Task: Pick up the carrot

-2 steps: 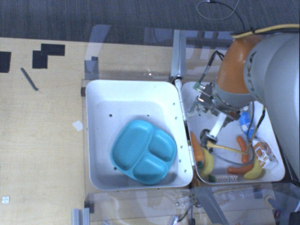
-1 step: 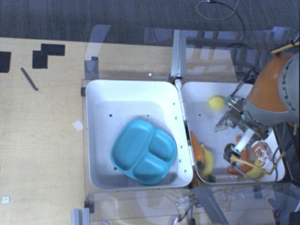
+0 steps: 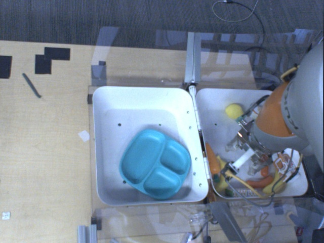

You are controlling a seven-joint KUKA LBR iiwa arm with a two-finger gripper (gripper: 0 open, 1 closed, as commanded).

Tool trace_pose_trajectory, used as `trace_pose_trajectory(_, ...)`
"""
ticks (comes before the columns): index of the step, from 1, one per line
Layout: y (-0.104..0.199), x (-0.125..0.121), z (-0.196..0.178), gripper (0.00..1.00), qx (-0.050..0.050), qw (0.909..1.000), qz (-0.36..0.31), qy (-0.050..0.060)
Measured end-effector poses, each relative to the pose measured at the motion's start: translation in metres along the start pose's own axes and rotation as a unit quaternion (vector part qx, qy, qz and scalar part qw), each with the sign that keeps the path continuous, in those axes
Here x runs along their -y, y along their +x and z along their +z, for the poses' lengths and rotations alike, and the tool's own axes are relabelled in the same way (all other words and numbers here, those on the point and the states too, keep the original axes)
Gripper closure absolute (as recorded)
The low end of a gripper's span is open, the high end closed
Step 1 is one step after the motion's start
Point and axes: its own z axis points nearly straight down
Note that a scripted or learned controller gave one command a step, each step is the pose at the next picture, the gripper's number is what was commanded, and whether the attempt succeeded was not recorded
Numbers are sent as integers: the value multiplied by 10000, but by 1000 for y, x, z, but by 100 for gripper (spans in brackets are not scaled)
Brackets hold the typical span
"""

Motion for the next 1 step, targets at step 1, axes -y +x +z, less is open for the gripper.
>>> trace_pose_trajectory(1,3,-1,-12,100,-28,10000,-9,-28)
